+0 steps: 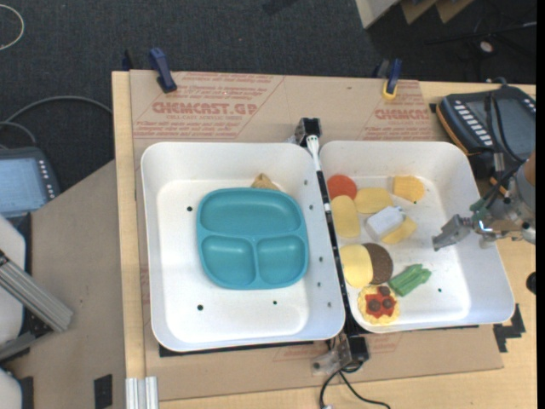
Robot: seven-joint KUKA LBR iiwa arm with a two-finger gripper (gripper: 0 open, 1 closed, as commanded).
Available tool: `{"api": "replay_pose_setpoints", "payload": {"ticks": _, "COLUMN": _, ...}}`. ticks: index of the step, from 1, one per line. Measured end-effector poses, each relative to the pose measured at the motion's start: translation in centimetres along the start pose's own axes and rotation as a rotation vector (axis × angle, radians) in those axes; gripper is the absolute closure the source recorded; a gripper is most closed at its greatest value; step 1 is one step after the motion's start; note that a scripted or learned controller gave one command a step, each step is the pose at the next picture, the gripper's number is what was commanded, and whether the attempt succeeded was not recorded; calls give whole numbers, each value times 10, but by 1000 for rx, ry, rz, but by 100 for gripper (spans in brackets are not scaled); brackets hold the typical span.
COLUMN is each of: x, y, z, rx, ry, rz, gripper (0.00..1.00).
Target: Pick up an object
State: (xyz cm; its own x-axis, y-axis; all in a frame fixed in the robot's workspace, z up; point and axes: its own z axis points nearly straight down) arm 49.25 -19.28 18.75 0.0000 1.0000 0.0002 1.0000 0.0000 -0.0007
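Note:
The right bin holds several toy foods: a red round piece, yellow pieces, an orange-yellow wedge, a pale grey block, a yellow-and-brown round piece, a green piece and a small pizza-like piece. My gripper hangs low over the right half of this bin, reaching in from the right edge. It is a short way right of the grey block and apart from every toy. Nothing shows in its grasp.
The left bin carries a teal divided plate, with a small tan piece behind it. Clamps hold the brown board at the back. A black keypad device lies at the back right.

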Motion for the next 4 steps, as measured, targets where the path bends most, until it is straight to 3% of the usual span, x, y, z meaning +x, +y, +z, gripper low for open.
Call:
{"api": "replay_pose_setpoints", "payload": {"ticks": 1, "x": 38, "y": -14, "z": 90, "rx": 4, "ry": 3, "rz": -1, "gripper": 0}}
{"api": "replay_pose_setpoints", "payload": {"ticks": 2, "x": 86, "y": 36, "z": 101, "rx": -9, "ry": -5, "rz": -3, "gripper": 0}}
{"api": "replay_pose_setpoints", "payload": {"ticks": 3, "x": 138, "y": -14, "z": -3, "rx": -6, "ry": 2, "rz": -5, "gripper": 0}}
{"api": "replay_pose_setpoints", "payload": {"ticks": 4, "x": 180, "y": -13, "z": 3, "rx": 0, "ry": 1, "rz": -3, "gripper": 0}}
